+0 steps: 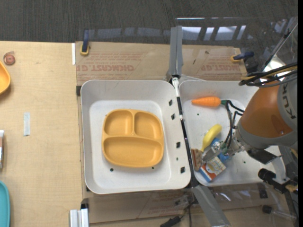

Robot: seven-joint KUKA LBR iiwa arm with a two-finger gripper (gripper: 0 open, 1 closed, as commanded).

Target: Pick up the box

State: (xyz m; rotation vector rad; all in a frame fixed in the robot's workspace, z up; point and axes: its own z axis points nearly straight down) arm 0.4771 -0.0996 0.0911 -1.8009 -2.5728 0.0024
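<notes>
The pale wooden surface [42, 126] carries two white bins over brown cardboard [128, 63], dark carpet [118, 8] behind. The box [211, 168] lies in the right bin [246, 91] under the gripper [218, 149]; whether the jaws are clenched, I cannot tell

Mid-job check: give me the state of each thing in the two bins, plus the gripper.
Divided plate: flat, upright, in the left bin.
Carrot: lying loose at the back of the right bin.
Banana: lying mid-bin.
Box: lying at the front edge.
Gripper: low, over banana and box.
</notes>
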